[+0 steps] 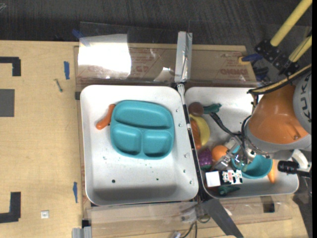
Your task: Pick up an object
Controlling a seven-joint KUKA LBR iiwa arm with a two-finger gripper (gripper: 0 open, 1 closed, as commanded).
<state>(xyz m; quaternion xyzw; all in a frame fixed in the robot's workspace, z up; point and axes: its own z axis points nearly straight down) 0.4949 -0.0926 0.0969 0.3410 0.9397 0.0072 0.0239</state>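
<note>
I see the arm reaching in from the right over the right bin, with the gripper low among the clutter at the near side. I cannot tell how its fingers stand. Close by it lie an orange ball, a purple piece, a banana and a teal bowl. In the left bin a teal tray partly covers a carrot.

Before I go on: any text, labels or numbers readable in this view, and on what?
"KU", the start of a longer word, cut off by the frame edge: on the grey arm.
Red print on the cardboard behind the bins: too blurred to read.
Black-and-white markings on the small box in the right bin: too small to read.
</note>
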